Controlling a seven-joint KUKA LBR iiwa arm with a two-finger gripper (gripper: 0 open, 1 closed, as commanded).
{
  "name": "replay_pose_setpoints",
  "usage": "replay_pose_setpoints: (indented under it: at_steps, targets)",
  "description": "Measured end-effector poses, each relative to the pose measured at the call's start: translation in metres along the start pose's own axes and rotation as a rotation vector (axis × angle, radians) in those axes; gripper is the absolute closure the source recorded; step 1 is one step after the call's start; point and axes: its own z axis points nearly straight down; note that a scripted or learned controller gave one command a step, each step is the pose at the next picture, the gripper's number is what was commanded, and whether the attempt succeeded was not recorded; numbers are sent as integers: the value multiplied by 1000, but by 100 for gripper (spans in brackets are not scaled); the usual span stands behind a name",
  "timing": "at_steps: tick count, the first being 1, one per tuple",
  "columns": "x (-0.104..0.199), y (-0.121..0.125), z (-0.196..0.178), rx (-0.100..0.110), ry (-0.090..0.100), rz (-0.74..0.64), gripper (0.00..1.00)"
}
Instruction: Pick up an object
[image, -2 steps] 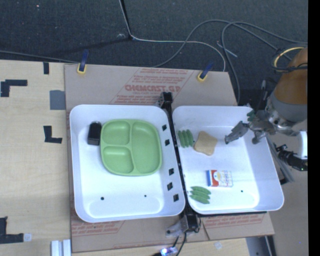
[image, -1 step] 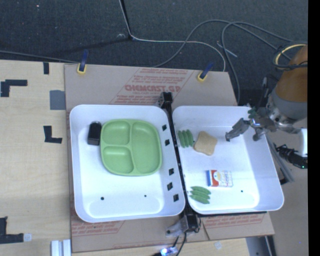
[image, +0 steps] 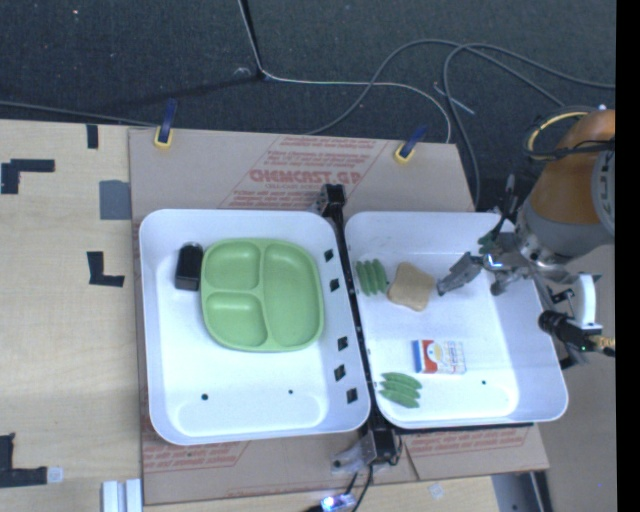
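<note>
Camera view: your gripper (image: 478, 272) hovers over the right bin (image: 520, 330).
Fingers spread, holding nothing, angled toward the tan block (image: 410, 287) just beside it.

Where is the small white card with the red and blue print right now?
The white card lies flat in the right bin, near its middle, below the tan block and just above the lower green pod.

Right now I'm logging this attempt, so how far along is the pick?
Nothing looks picked yet. The gripper hangs open over the right bin, beside the tan sponge-like block, with nothing between its fingers. The block, the green pods, the small card and the second green pods all lie in that bin. Left to do: close on one item and lift it.
</note>
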Motion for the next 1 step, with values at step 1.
replay_pose_setpoints:
  at_steps: [1]
  targets:
    - [0,5,63,1,0,0,0]
